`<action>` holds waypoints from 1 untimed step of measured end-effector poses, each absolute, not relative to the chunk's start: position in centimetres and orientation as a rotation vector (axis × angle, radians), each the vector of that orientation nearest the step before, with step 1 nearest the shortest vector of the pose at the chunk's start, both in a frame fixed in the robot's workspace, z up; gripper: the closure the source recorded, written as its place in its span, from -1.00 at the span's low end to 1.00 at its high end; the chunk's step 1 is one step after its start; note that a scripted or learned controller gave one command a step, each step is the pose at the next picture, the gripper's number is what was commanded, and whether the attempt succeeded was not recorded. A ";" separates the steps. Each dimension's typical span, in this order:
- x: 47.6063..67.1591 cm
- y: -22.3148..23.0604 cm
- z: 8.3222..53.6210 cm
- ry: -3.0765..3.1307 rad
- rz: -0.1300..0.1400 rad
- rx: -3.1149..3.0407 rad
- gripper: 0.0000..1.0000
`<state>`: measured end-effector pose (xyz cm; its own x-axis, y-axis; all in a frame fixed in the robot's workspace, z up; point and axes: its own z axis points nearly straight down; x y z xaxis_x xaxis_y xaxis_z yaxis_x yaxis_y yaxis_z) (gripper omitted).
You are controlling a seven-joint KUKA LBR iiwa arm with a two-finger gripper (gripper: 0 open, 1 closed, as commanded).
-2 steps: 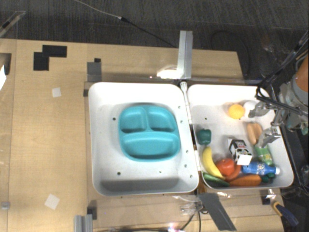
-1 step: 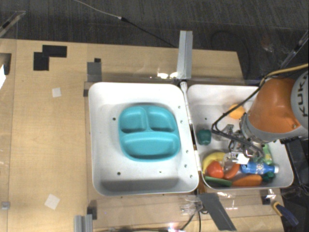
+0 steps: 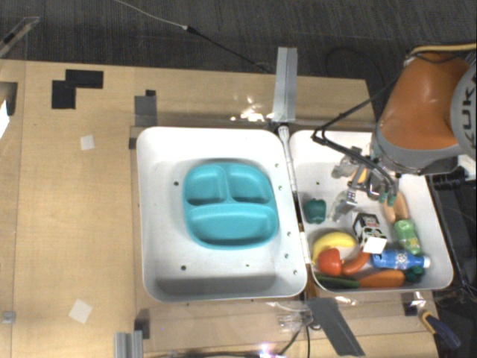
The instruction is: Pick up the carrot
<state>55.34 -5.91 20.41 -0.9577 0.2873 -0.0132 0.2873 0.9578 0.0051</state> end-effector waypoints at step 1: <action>50.8 2.4 18.4 3.095 0.005 0.516 -1.00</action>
